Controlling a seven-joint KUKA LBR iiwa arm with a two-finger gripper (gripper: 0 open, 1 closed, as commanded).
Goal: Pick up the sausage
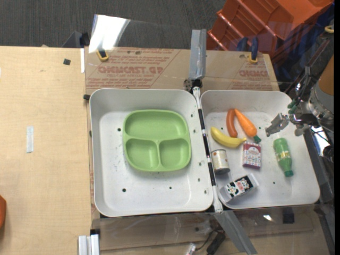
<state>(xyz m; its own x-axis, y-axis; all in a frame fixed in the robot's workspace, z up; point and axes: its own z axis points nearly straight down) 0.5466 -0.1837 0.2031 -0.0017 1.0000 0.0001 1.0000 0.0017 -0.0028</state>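
Arm [324,97] cut by right edge; sausage [230,122] half behind carrot [246,124].

Gripper [283,122] at the right bin's [297,200] far right side, fingers spread. Sausage [230,122] well left of the fingers, touching the carrot [246,124]. Green bottle [283,155] just below the fingers. Banana [227,137], can [219,161], red carton [252,155] lower left. Left bin [106,195] holds a green divided plate [157,139].
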